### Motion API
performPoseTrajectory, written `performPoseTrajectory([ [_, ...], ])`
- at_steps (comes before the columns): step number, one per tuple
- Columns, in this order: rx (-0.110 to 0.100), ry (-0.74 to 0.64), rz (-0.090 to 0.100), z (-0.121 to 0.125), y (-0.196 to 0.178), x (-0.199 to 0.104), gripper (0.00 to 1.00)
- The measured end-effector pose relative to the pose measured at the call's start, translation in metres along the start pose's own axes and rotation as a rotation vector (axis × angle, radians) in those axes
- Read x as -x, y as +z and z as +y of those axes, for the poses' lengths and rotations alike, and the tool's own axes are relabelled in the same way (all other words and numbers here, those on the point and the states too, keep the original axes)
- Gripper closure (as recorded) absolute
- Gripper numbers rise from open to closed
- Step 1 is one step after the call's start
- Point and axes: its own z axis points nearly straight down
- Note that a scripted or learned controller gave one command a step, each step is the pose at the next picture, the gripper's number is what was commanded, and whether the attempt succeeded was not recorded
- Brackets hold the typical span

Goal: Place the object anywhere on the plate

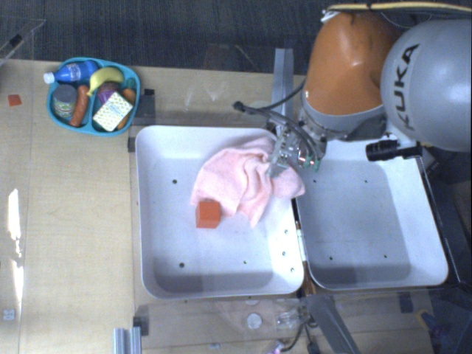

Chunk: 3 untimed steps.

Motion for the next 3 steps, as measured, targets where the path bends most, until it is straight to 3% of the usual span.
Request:
performPoseTrajectory([
  [1,0.001,-0.334,0.002,0.033,0.001,-0.038,1.00],
  [2,0.000,-0.337,0.004,0.052,0.005,-0.085,1.00],
  [3,0.000,-0.337,0.004,0.051,0.005,-0.084,0.00],
])
